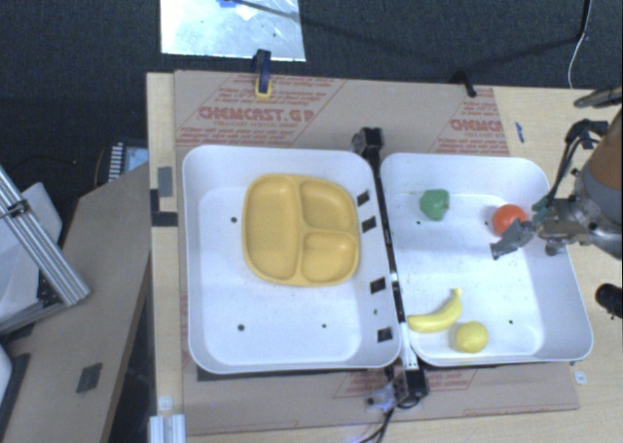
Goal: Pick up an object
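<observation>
In the right bin [545, 329] lie a green pepper-like piece [434, 203], an orange-red round fruit [506, 218], a yellow banana [435, 313] and a yellow lemon [471, 337]. My gripper [529, 247] hangs over the bin's right side, just below and right of the orange-red fruit. It is open, with one finger [506, 243] close beside that fruit and nothing between the two. The banana and lemon sit well to its lower left.
The left bin [209, 324] holds a yellow divided plate [299, 230]. A black clamp strip [382, 237] runs between the bins. Cardboard [292, 112] lies under both, and cables [584, 3] hang at the upper right.
</observation>
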Tool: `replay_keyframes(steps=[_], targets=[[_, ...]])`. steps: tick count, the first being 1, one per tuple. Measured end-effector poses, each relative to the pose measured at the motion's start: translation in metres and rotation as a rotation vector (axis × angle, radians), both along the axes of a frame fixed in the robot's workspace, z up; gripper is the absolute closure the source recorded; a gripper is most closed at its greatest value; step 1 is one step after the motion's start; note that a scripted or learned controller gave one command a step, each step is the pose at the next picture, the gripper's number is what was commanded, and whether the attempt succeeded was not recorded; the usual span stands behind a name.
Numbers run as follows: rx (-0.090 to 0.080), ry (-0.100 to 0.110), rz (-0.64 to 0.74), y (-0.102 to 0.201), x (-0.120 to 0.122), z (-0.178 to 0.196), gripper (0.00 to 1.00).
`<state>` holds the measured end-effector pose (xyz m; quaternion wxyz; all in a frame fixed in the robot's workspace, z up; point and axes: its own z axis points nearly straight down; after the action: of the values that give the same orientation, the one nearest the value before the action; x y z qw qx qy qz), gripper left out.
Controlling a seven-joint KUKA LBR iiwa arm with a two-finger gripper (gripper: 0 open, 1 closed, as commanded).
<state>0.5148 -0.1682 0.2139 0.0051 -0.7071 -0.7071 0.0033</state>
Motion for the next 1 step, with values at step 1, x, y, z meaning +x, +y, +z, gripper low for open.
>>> replay_keyframes(steps=[1], targets=[[-0.002, -0.012, 0.004, 0.0007, 0.0028, 0.0067, 0.0]])
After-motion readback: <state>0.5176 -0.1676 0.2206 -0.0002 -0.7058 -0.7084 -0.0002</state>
